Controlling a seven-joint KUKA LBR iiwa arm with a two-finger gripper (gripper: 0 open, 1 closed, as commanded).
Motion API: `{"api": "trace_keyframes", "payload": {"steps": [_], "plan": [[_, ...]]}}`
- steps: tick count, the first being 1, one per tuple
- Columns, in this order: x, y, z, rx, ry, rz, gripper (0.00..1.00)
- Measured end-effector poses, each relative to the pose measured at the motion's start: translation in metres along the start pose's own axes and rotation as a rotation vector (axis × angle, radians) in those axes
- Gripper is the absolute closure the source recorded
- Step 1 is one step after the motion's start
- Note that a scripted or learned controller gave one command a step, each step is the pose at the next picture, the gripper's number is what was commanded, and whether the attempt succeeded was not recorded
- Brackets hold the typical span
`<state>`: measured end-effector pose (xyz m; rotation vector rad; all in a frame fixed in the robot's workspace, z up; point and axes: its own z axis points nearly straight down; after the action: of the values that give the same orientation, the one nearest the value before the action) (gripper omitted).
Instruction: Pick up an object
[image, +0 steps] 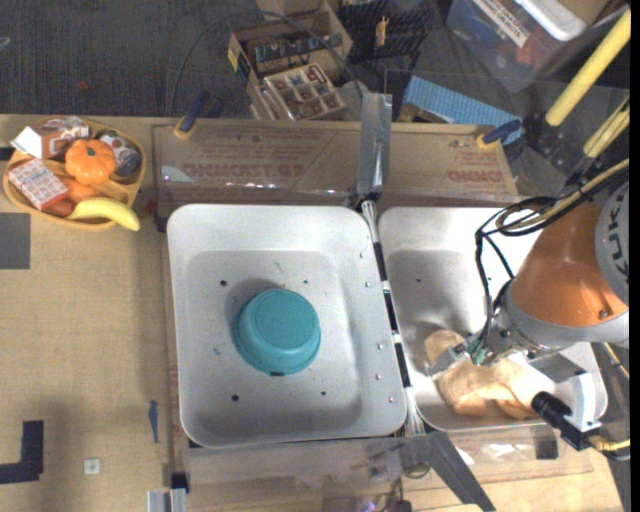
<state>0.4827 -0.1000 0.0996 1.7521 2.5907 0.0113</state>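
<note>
A teal bowl (278, 330) lies upside down in the middle of the left bin (200, 250). In the right bin (430, 240), near its front edge, lie tan bread-like pieces (480, 385) bunched together. The arm's orange band (565, 275) hangs over the right bin, and my gripper (478, 352) reaches down at the bread pieces, right at their top edge. The wrist and cables hide the fingers.
A basket (20, 190) with a pumpkin, a banana and small boxes sits at the far left on the wooden bench. Cardboard walls stand behind both bins. Black cables loop over the right bin's back half.
</note>
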Motion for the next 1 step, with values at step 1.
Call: {"api": "trace_keyframes", "payload": {"steps": [1], "plan": [[-0.0014, -0.0013, -0.0091, 0.000, -0.001, 0.005, 1.00]]}}
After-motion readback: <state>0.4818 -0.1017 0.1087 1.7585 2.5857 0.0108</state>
